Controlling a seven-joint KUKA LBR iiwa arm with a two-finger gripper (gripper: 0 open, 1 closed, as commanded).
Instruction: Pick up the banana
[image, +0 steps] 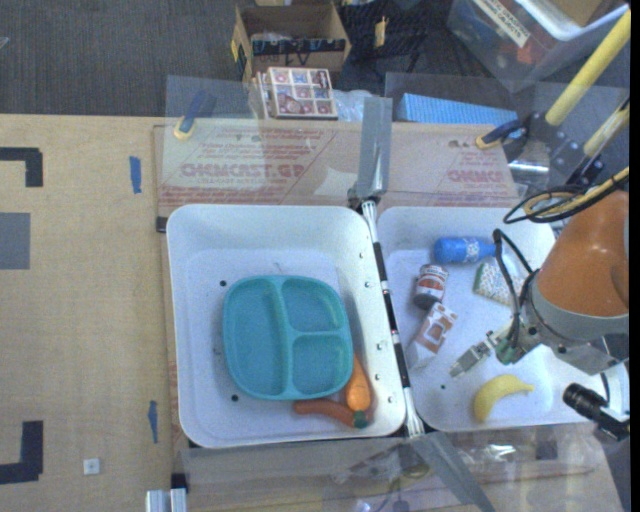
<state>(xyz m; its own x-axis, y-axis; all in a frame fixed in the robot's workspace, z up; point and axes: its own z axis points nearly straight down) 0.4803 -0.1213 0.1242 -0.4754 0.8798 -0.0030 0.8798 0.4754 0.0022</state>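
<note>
My fingers (470, 360) hang slightly parted, holding nothing, over the right shallow white bin (405, 300). The curved yellow banana (498, 393) lies free just at their 4 o'clock, probably my next descent target.

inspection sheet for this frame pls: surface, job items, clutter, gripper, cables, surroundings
Surface: two shallow white bins, left bin and right bin, side by side on a bench.
Job's things: yellow plastic banana lying in the right bin, near its front edge, untouched.
Clutter: teal divided plate with an orange carrot and a red chilli-like piece in the left bin; blue bottle, small brown can, white carton, green-patterned packet in the right bin.
Gripper: two-finger gripper above and left of the banana, apart from it.
Cables: black cables looping by the arm.
Surroundings: open cardboard box behind the bins.
</note>
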